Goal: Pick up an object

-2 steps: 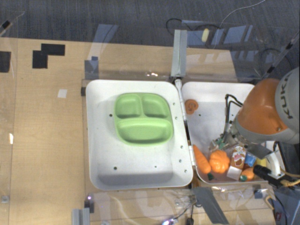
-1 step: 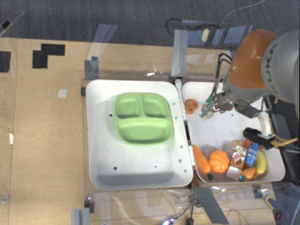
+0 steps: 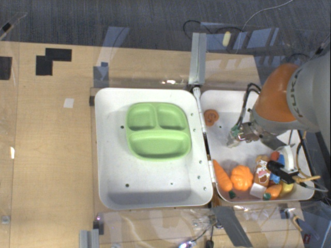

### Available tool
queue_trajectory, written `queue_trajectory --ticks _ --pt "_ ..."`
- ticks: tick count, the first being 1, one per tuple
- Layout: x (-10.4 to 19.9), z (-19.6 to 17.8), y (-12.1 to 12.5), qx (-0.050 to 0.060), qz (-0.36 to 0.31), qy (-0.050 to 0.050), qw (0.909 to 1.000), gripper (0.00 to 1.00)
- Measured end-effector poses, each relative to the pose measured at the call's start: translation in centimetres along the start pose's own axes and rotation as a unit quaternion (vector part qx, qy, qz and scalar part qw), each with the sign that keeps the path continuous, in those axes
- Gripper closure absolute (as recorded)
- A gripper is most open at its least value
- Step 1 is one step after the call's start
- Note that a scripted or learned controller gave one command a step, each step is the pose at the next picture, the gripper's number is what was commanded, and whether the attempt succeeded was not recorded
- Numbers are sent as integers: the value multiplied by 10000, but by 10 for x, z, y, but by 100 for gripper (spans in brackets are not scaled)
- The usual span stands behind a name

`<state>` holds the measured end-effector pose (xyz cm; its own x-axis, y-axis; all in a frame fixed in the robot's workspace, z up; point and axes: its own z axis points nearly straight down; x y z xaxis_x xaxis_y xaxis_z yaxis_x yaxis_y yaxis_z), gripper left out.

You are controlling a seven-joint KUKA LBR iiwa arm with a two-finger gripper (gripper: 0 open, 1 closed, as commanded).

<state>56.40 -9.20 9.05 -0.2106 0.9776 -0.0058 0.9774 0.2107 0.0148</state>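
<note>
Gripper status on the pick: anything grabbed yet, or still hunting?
Done: the arm has reached into the right bin, and the gripper sits over bare bin floor. In hand: nothing visible between its fingers. Left: the whole pick. The carrot, pumpkin and the toy pile lie at the bin's near edge, and a small brown piece near the divider. The green tray sits in the left bin.

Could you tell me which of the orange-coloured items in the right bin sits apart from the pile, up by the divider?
The small round brownish-orange piece, alone near the bin's upper left; the carrot and pumpkin crowd the lower edge.
</note>
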Motion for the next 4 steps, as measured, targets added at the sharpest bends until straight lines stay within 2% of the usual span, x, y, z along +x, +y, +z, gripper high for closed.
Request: queue_trajectory --ticks 1,2,3,4 --pt "-1 0 0 -6 3 -6 10000 0" --pt "-3 2 41 14 539 9 9985 0" --pt "-27 5 95 40 1402 9 9901 0" --pt "-39 2 30 33 1472 8 9891 0"
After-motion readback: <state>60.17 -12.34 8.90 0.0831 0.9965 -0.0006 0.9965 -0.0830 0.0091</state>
